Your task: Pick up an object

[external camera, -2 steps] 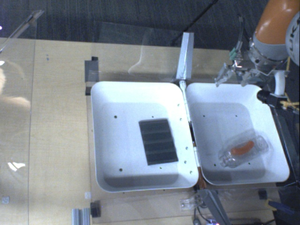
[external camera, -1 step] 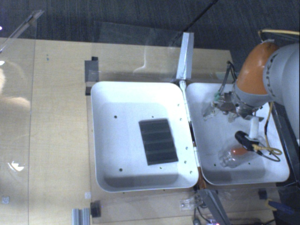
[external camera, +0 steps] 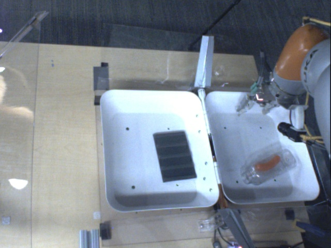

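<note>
So the wooden table (external camera: 57, 154) carries two shallow white bins side by side. The left bin (external camera: 124, 112) has a dark ribbed rectangular pad (external camera: 175, 156) lying flat around its middle, turned a bit off square. The right bin (external camera: 227, 115) holds a clear plastic bottle (external camera: 268, 166) with something orange inside, lying on its side toward the near right part of the bin. The grey arm with its orange band (external camera: 300, 50) comes in from the right, and the hand (external camera: 254, 99) hangs over the far edge of the right bin. The bottle sits well apart from the hand, nearer the front wall. Can't tell how the hand is set, too small and blurry, and nothing visible in it.
</note>
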`<state>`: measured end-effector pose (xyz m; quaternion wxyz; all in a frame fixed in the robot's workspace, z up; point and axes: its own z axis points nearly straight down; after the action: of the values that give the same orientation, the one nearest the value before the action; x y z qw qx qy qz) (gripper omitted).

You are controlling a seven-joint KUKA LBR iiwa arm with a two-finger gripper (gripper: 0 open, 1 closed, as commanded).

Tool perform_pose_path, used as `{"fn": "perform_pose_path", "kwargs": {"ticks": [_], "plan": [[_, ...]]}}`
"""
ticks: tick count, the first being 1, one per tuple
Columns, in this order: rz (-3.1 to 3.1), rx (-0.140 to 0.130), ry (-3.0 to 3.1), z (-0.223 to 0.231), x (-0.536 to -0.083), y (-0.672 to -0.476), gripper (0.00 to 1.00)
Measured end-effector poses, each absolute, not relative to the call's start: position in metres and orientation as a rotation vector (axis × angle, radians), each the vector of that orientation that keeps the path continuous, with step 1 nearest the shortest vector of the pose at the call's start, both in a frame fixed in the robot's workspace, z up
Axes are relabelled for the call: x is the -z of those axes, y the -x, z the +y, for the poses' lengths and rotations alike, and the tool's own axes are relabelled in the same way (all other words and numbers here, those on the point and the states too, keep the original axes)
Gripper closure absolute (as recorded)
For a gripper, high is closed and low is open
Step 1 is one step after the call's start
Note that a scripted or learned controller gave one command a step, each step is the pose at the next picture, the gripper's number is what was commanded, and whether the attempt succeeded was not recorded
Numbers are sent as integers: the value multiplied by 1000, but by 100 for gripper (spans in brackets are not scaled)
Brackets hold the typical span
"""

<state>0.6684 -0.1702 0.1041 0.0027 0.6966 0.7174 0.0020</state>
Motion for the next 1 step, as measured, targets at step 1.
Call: {"fn": "perform_pose_path", "kwargs": {"ticks": [1], "plan": [[2251,-13,-2173,-168,-117,-671,100]]}}
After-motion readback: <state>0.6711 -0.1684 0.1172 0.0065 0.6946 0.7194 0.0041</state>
